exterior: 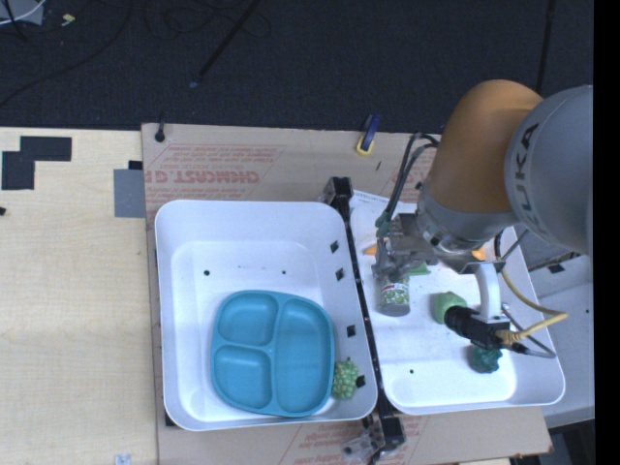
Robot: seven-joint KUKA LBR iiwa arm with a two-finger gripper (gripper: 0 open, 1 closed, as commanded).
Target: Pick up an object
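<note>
On the pale wooden surface [77,308] the left bin [242,226] holds a blue plate [271,350] with three compartments, lying flat toward the near side. A knobbly green ball [344,379] sits just beside the plate's right rim, against the wall the two bins share.

Across that wall, in the right bin [426,381], the gripper [391,263] hangs over the bin's left half, close to the shared wall. Whether it is open or closed cannot be told from this slant, and nothing can be seen held in it. Right under it, on the side toward the camera, stands a small pot [393,298], greyish with a speckled green top. It seems upright on the bin floor and touches neither the wall nor its neighbours.

Further right lie a rounded green lump [448,306], near the pot but apart from it, and a teal lump [484,359] toward the bin's near right corner.

The pot looks the likeliest thing to pick, being nearest the gripper. If it does stand upright, its long axis runs up and down, so a straight drop with a slight shift toward the camera should bring the gripper around its sides. The shared wall on the left leaves little room on that side.
</note>
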